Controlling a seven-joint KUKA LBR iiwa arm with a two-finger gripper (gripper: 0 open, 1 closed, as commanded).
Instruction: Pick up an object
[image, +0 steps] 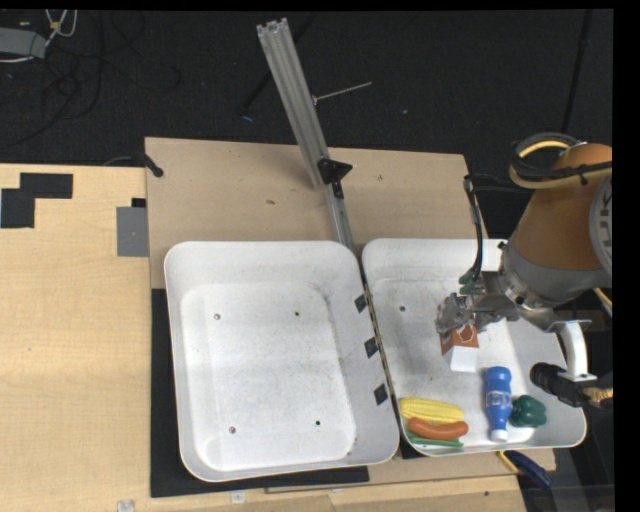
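White plastic bins are set side by side on the bench. The gripper is lowered into the right bin, directly over a small orange-and-white carton. A blue bottle, corn cob and green toy are clustered near the front rim.

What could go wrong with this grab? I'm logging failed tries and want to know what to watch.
The gripper sits right over the small orange and white carton, so a shallow or off-centre bite could let it slip out. The blue plastic bottle, green toy, yellow corn cob and red sausage crowd the near corner of the right white bin; a drop could scatter them.
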